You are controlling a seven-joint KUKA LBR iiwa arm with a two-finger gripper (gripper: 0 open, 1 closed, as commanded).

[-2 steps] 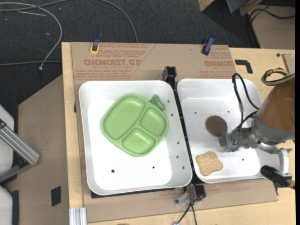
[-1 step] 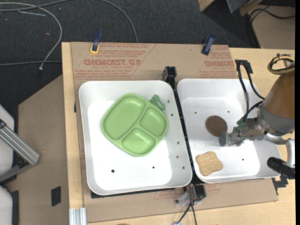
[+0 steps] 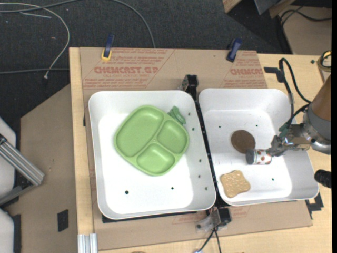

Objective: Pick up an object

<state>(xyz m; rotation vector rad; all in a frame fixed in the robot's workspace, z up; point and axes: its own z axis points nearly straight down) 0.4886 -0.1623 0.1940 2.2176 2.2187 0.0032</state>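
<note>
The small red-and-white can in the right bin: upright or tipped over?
Tipped. The small red-and-white can lies on its side on the right white bin's floor, beside the round brown disc, at the gripper.

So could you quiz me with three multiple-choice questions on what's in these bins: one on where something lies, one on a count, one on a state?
1. Where is the green divided plate?
A. left bin
B. right bin
C. on the floor

2. How many compartments does that plate have?
A. one
B. three
C. six

3. The gripper is:
A. high above the left bin
B. low in the right bin by the small red-and-white object
C. outside both bins

Answers: 1 A, it lies in the left bin. 2 B, ridges part three wells. 3 B, it sits beside that object.
</note>
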